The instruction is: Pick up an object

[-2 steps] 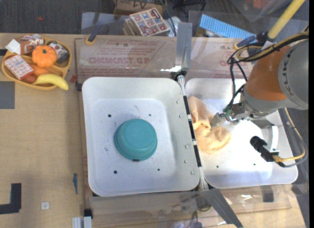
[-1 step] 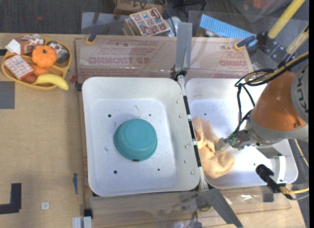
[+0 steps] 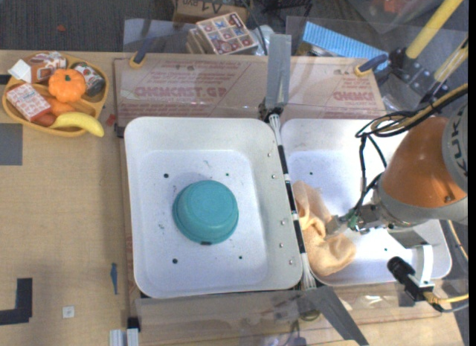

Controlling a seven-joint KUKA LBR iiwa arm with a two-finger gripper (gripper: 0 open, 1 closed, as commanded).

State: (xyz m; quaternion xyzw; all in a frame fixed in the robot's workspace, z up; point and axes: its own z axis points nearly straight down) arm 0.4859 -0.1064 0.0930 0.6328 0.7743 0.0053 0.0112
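Gripper (image 3: 349, 222) low in right bin (image 3: 327, 151), touching tan cloth (image 3: 321, 233) at its 3 o'clock edge, jaw state untellable; teal bowl (image 3: 206, 210) centred in left bin (image 3: 149, 143).

A teal bowl (image 3: 206, 211) lies upside down at the frame's centre. A crumpled tan cloth (image 3: 321, 231) lies lower right of it.
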